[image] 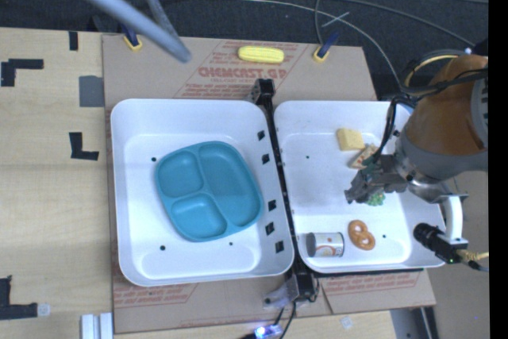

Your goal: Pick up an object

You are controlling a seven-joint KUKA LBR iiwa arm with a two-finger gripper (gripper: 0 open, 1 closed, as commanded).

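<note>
The gripper (367, 188) hung low over the right bin (311, 117), towards its right side, and whether it stood open or closed could not be told, its tip being a dark tangle from above. Something small and green (375, 200) lay right at that tip, too blurred to name or to say whether it was held. Just left and farther sat a pale yellow block (348, 139), which looked light and soft, best taken across its short sides. Nearer lay a small pretzel-shaped piece (361, 235), thin and awkward to pinch, and left of it a little can (325, 244) on its side, stiff, smooth and likely to roll. The arm (444, 123) hid the bin's right wall. The left bin (127, 123) held a blue divided plate (208, 190).
</note>
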